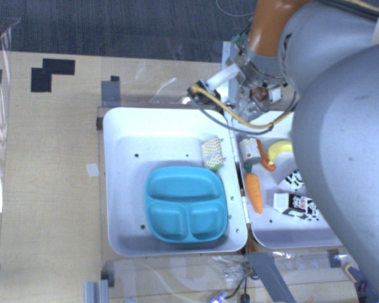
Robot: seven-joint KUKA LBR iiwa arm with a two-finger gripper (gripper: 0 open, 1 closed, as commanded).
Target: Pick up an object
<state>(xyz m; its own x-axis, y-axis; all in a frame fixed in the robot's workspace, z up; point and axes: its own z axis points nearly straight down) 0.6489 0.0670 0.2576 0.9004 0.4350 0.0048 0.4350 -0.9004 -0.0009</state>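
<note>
The carrot [254, 192] lies lengthwise in the right bin [284, 235], hard against that bin's left wall, with its thick end toward the back and nothing gripping it. Just behind the carrot stands a small white can [247, 149], and a thin orange-red piece [265, 159] lies slantwise beside the can, near the carrot's top. Right of the carrot and further back sits a yellow banana-like object [280, 149]. Two black-and-white cow-patterned items lie right of the carrot: one [294, 180] level with its thick end, the other [296, 204] a flat box level with its tip. Left of the carrot, across the shared wall, the left bin [123, 188] holds a blue divided plate [186, 202] lying flat, and a small patterned packet [212, 153] touches the plate's back right corner. Well behind the carrot, above the back rims where the two bins meet, hangs the gripper [241, 105], with yellow and black cables looped below it; whether it is open or closed cannot be told, and no object shows in it. The grey arm [341, 125] with its orange band [270, 17] covers the bench right of the carrot.
</note>
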